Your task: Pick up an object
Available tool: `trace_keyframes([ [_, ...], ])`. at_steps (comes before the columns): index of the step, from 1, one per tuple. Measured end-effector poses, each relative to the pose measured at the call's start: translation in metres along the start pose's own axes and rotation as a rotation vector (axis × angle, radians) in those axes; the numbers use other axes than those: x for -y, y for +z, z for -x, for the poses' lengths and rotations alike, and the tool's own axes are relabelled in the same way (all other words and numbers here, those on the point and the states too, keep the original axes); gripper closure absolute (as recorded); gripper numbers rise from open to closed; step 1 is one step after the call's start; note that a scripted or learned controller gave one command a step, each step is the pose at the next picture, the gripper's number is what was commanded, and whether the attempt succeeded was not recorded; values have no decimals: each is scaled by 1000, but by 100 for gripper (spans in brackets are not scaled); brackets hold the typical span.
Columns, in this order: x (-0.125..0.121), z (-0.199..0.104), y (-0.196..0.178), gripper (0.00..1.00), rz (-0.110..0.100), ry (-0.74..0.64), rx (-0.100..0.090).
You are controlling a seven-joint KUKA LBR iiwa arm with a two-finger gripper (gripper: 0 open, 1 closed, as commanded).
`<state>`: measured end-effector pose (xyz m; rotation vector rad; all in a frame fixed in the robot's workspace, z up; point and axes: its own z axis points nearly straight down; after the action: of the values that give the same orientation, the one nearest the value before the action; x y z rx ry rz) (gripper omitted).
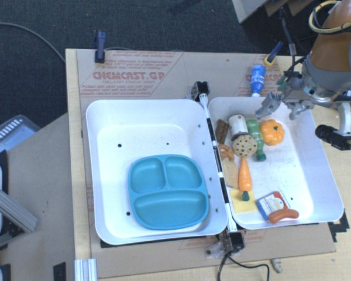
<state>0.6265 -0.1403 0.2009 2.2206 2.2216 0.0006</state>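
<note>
My gripper (285,101), fingers spread and empty, above the right bin's (322,174) far rim; descending risks striking it, missing the orange pumpkin (272,132).

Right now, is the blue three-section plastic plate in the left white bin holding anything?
Empty. The blue three-section plastic plate shows bare blue in all three compartments, lying flat in the left white bin.

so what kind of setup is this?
Probably a lab pick-test bench: two white bins clipped together on a board, a blue divided plate in one, toy food like a carrot in the other, robot hand above.
</note>
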Motion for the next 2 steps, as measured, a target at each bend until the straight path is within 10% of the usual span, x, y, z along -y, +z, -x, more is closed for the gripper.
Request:
trace_keyframes([
  [2, 63, -39, 113, 0, 9, 4, 7],
])
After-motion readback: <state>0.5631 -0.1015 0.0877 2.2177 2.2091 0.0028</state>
